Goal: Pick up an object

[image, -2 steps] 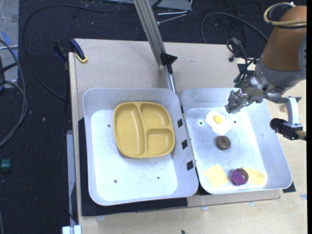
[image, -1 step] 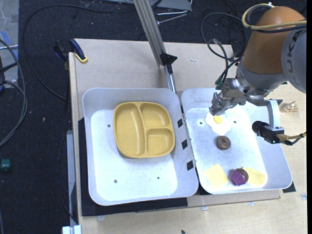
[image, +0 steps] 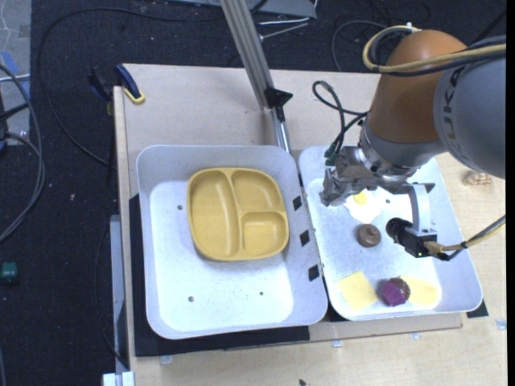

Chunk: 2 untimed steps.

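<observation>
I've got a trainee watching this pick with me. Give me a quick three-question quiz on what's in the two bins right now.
1. True or false: the yellow divided plate lies in the right bin.
2. Which object lies nearest the front edge of the right bin? A) the brown round piece B) the purple object C) the pale yellow piece under the gripper
3. Fill in: the plate has ___ compartments.

Key:
1. False; it lies in the left bin.
2. B; it rests between two flat yellow pieces.
3. Three.
</observation>
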### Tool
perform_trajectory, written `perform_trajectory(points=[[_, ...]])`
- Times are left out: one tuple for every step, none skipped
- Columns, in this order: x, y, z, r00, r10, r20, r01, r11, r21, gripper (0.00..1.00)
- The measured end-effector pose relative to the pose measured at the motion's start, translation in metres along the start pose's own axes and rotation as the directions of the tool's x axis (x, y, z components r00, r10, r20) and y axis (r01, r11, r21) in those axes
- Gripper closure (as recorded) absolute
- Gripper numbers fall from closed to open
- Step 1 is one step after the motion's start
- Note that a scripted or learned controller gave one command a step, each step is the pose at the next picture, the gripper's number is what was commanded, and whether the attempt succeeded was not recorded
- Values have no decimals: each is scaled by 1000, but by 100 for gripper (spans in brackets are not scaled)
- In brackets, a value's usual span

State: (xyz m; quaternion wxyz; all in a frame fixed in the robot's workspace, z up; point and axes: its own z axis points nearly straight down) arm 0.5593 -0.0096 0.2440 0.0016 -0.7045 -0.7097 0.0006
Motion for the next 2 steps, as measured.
perform_trajectory(points=[[54,-24,10,1000,0,0,0,1000,0,100],[101,-40,3,1000,-1,-1,1,1000,-2,100]])
